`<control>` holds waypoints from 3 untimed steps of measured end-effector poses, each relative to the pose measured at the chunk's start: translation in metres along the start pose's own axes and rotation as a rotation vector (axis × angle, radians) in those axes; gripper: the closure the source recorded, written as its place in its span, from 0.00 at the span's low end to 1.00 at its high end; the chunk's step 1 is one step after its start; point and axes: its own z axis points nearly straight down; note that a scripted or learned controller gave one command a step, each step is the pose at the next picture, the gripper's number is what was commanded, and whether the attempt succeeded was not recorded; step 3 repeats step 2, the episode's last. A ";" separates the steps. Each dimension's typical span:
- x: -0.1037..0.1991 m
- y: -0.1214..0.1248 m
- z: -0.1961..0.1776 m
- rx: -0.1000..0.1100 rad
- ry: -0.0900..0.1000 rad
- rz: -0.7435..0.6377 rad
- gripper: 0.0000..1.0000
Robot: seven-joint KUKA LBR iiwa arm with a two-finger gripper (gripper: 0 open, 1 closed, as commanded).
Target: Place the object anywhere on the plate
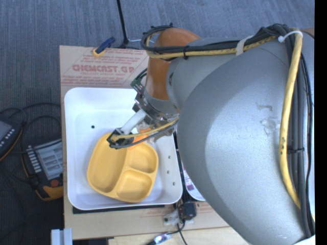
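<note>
Robotics lab. Indicators: grey carpet (46, 19), desk (92, 68) topped with printed cardboard, white bin (79, 111), cabled arm (245, 137), handheld controller (43, 160) on the left.

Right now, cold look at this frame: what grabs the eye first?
The grey arm looms over the whole right side, covering most of the right bin. Next, the yellow divided plate in the left white bin, lying toward its near right corner. The gripper hangs at the plate's far rim, with something small and orange beside it that is too blurred to identify.
</note>
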 end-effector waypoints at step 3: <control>-0.052 0.003 -0.035 -0.003 -0.001 -0.426 0.00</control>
